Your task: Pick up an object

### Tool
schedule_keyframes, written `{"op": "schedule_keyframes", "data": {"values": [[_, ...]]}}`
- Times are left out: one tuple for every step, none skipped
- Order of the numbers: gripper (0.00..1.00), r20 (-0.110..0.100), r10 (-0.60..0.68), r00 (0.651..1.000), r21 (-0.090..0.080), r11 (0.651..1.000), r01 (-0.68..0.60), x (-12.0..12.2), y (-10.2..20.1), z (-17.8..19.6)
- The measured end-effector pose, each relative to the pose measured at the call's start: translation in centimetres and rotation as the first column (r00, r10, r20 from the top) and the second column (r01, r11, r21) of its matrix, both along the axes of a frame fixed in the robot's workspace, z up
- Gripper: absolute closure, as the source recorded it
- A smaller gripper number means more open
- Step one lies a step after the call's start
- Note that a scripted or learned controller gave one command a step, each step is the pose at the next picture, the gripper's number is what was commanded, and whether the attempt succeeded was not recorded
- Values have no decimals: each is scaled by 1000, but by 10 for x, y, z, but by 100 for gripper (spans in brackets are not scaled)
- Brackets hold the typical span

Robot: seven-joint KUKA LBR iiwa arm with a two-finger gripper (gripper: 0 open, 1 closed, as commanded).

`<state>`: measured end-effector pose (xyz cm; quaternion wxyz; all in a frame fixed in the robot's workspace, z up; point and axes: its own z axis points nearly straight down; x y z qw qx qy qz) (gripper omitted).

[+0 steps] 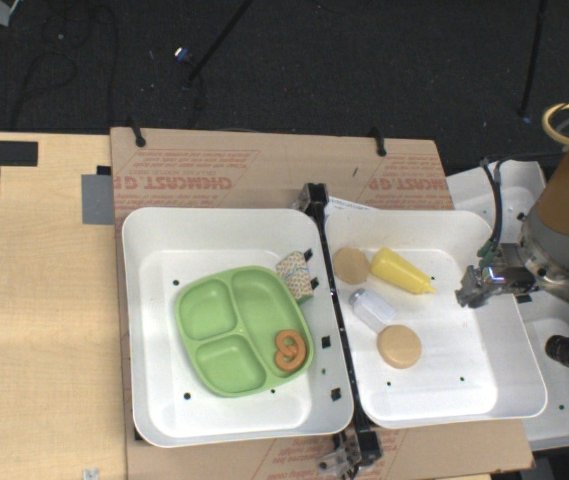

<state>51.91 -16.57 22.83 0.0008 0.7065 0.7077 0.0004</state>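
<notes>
Cardboard [264, 168] underlies both white bins [154, 268] on the wooden bench [34, 318]; whether the gripper [479, 286] has closed cannot be told.

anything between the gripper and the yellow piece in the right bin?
Nothing visible. The gripper sits over the right bin's right side, and the stretch of white floor between it and the yellow piece is bare. The clear bottle and tan disc lie below that line, off the path.
</notes>
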Motion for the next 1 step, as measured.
{"op": "schedule_keyframes", "data": {"values": [[100,-1,0,1000,0,1000,0,1,-1,31]]}}
